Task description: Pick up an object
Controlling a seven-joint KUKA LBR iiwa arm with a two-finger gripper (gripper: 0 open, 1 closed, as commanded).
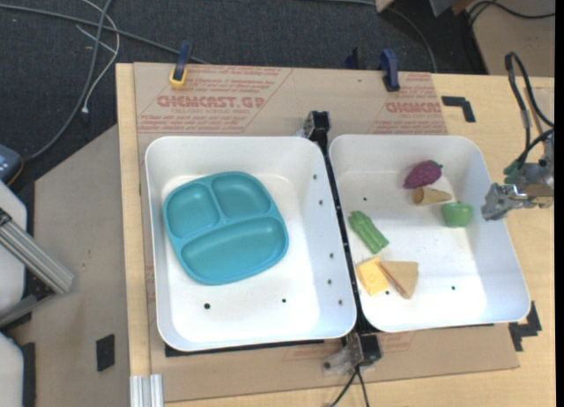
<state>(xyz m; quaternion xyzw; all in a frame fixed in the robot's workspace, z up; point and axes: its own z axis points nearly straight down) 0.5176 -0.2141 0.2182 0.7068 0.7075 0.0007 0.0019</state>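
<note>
The right bin [493, 299] holds several toy foods. A purple grape bunch [424, 173] lies at its back, with a tan cone-shaped piece [433, 195] just in front of it and a small green round piece [457, 214] to the right. A green cucumber-like piece [367, 231] lies near the bin's left wall. A yellow cheese block [372, 277] touches a tan sandwich wedge [402, 277] toward the front. My gripper [500, 200] sits at the bin's right rim, just right of the green round piece, and holds nothing that I can see.
The left bin [167, 308] carries a teal divided plate [226, 225]. A black divider with clamps [317, 123] runs between the bins. Blue clamps [388, 69] pin the cardboard at the back. Cables [529, 106] hang at the right.
</note>
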